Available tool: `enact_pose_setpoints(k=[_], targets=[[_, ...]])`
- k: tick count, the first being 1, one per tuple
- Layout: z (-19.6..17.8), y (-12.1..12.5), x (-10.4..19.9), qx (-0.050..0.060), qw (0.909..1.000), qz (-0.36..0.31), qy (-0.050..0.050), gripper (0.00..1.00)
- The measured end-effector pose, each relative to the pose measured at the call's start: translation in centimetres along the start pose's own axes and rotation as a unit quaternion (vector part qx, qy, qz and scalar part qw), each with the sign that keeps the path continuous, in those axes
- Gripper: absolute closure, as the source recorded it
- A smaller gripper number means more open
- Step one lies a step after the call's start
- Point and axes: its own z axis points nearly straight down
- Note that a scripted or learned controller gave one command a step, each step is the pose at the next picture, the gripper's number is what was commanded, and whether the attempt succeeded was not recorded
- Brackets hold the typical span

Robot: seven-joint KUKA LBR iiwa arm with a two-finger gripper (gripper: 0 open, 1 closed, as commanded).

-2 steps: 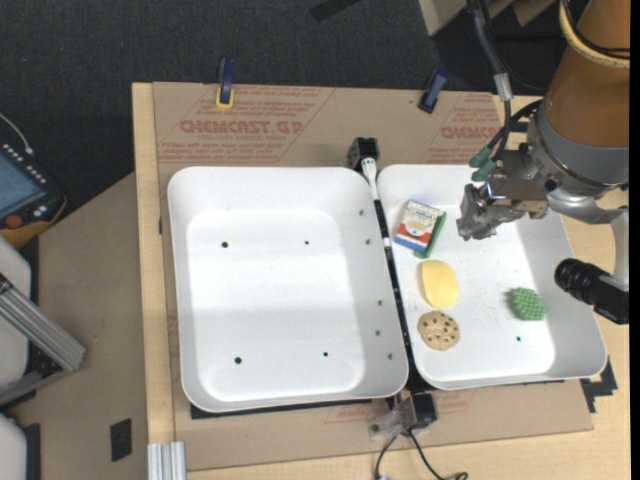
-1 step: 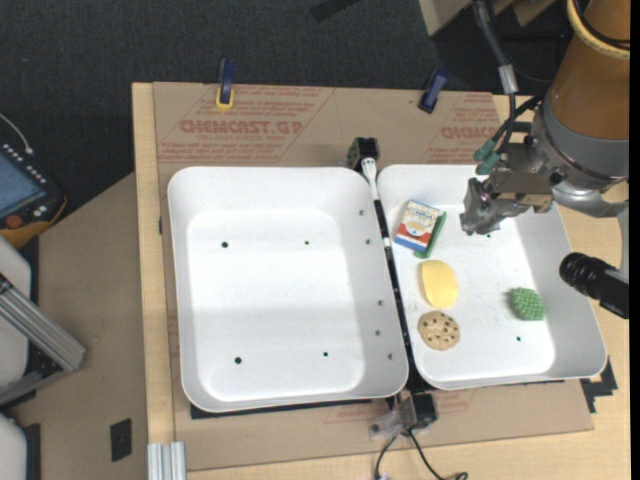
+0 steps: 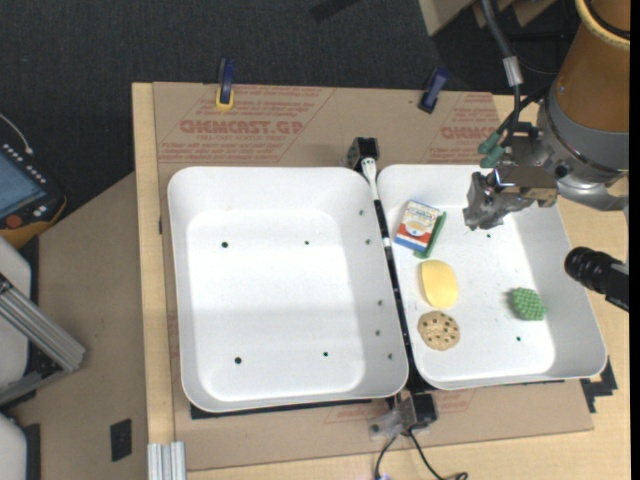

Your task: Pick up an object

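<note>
carton (image 3: 419, 226) sat in right bin (image 3: 560, 363) | gripper (image 3: 484, 213) just beside it, grip state unclear | nothing lifted, pick pending

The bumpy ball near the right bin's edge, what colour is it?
Green; the bumpy ball shows in the camera view.

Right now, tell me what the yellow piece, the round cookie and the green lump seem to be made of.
Yellow piece: likely smooth plastic, with an even, slightly glossy colour. Round cookie: probably moulded plastic toy food, matte tan with dark specks. Green lump: bumpy texture, maybe rubber or foam; unclear.
</note>
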Motion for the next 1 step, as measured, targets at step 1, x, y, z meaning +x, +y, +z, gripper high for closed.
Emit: enact_pose_setpoints(k=[1], targets=[[-0.21, -0.46, 8.74, 0.001, 1.0, -0.004, 0.002, 1.0]])
